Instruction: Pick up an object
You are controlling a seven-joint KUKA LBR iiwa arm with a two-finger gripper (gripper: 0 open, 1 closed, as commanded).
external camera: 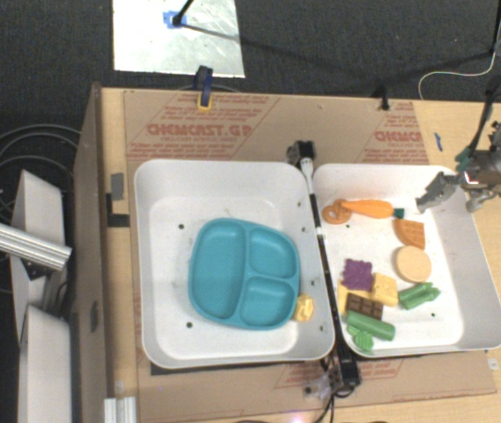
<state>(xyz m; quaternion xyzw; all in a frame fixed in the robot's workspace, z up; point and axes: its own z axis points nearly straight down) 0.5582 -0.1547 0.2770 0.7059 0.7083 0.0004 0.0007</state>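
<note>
1. The pincer (451, 188) hangs over the far right corner of the right bin (475, 263). Its two fingers stand spread apart with nothing between them, so it is released.
2. No object is lifted yet. The candidates lie in the right bin: an orange carrot (364, 209) at the far side, an orange wedge (411, 233) just right of it, a tan round piece (413, 263) nearer, then a purple piece (358, 274), a yellow block (384, 289), a brown chocolate bar (364, 306) and two green pieces (418, 295) (371, 326) crowded together at the near side.
3. The left bin (166, 236) holds a teal divided plate (243, 273), with a small yellow piece (305, 307) touching its right rim.
4. Risks, as I judge them:
   - The near cluster is packed tight; a descent there could shove neighbours aside or pinch two at once.
   - The flat wedge and round piece sit low, so fingers may slide over them.
   - The carrot lies closest to the pincer and apart from the rest, but a grip off its middle could let it pivot and drop.
   - A descent too close to the bin wall could strike the rim.
</note>
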